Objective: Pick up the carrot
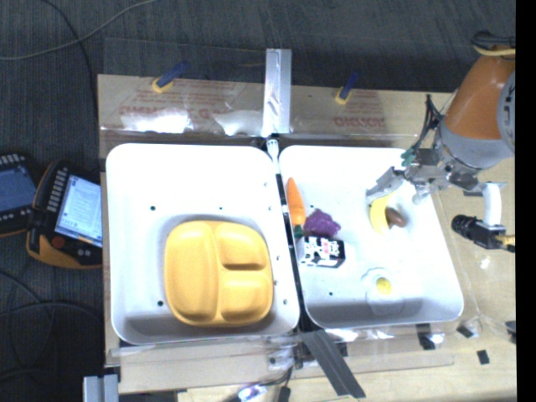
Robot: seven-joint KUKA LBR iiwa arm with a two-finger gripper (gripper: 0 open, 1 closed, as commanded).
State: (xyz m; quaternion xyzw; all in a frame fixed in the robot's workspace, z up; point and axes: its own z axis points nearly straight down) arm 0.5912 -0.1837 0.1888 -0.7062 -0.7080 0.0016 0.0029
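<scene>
**One carrot at the divider, claw across the bin from it**

Two white bins sit side by side on the surface [117, 107]; the claw [405, 182] hangs over the upper right part of the right bin [419, 300], its two fingers spread wide with nothing between them. The single carrot [295, 202] lies well to the left of the claw, against the right bin's left wall, its tip pointing up the view and its green end downward. Just beside the carrot's lower end, still left of the claw, rest one purple toy [322, 223] and, below that, one black-and-white block [323, 252]. Directly beneath the claw sits one yellow piece with a brown lump [389, 216]; further below it, one small yellow thing [383, 286] lies near the bin's front. Far left of the claw, the left bin [134, 182] holds one yellow divided tray [219, 271]; beyond the surface's left edge lies one handheld control pad [63, 216].
</scene>
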